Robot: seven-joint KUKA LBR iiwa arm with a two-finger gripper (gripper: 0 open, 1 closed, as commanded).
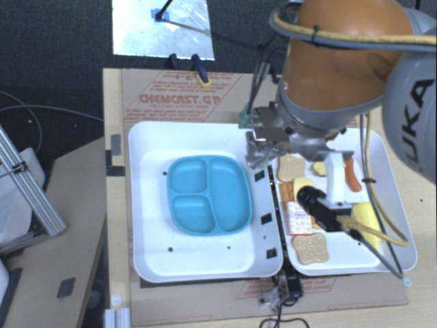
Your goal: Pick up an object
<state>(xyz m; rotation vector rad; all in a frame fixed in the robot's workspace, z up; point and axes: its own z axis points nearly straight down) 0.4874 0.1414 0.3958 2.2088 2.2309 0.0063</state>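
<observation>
**Bench surroundings, viewed from above**

A blue divided plate (208, 195), three compartments, lies near the centre of the left white bin (147, 203). Under the bins, a brown cardboard sheet (179, 96) printed with red lettering extends toward 12 o'clock. Beyond it, at 12 o'clock, a reflective silver sheet (162, 18) rests on dark floor. At 9 o'clock stands an aluminium frame rail (27, 183), with a black cable (41, 111) curving above it.
</observation>
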